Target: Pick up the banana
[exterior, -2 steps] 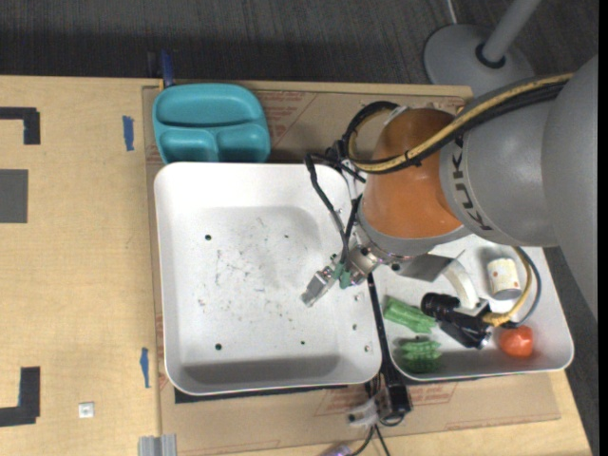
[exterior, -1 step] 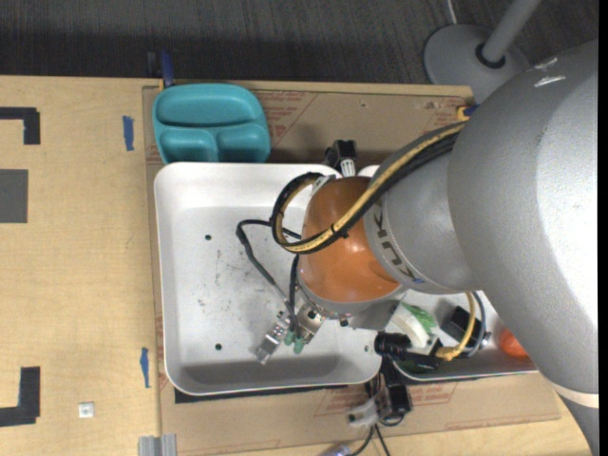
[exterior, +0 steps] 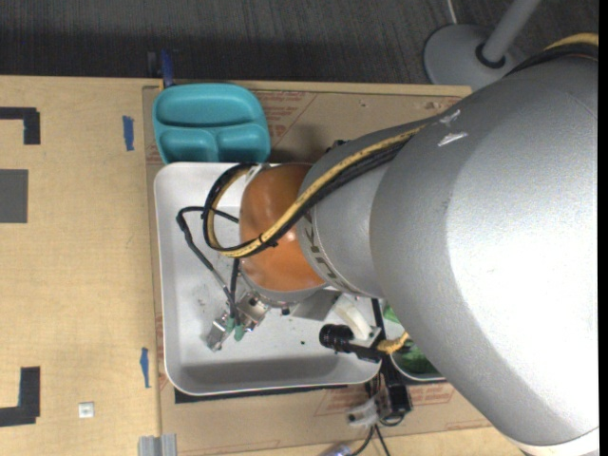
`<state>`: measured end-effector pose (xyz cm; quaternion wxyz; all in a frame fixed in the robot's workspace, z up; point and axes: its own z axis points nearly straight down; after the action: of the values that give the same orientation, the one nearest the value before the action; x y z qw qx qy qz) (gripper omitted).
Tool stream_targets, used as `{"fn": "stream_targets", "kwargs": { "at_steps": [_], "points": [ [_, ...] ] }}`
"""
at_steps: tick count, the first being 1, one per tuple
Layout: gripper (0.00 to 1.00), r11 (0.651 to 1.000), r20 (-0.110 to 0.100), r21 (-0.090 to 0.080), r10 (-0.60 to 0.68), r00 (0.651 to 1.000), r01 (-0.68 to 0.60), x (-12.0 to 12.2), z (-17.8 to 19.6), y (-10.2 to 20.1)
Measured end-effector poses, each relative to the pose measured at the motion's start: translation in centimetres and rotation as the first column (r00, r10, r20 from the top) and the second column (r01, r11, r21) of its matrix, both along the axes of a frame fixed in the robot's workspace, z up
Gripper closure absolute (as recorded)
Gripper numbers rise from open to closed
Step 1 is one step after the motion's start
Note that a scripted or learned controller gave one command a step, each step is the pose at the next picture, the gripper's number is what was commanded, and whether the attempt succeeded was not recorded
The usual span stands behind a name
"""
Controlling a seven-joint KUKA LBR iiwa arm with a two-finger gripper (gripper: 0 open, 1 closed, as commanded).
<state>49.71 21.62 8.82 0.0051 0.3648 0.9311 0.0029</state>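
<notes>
- The grey arm (exterior: 456, 255) sweeps in from the right and covers much of the white bin (exterior: 180, 255), orange band (exterior: 271, 231) above the wrist.
- Gripper (exterior: 228, 329) sits low over the bin floor near the front-left part; how its tips stand, I cannot tell.
- Banana: hidden or too unclear to place, so its look stays untold.
- A teal tray (exterior: 211, 122) lies just behind the bin, on the cardboard bench (exterior: 76, 255).
</notes>
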Motion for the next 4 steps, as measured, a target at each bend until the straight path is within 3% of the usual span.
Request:
{"fn": "stream_targets", "kwargs": {
  "at_steps": [1,2,3,4],
  "points": [
    [0.00,0.883,-0.011,-0.001,-0.470,0.883,0.470,-1.8,2.1,-2.1],
    [0.00,0.642,-0.011,-0.002,-0.767,0.642,0.767,-1.8,2.4,-0.2],
    [0.00,0.930,-0.010,-0.001,-0.367,0.930,0.367,-1.8,7.5,0.9],
    [0.00,0.999,-0.010,0.001,0.051,0.999,-0.051,-1.7,-0.1,-0.6]
  ]
}}
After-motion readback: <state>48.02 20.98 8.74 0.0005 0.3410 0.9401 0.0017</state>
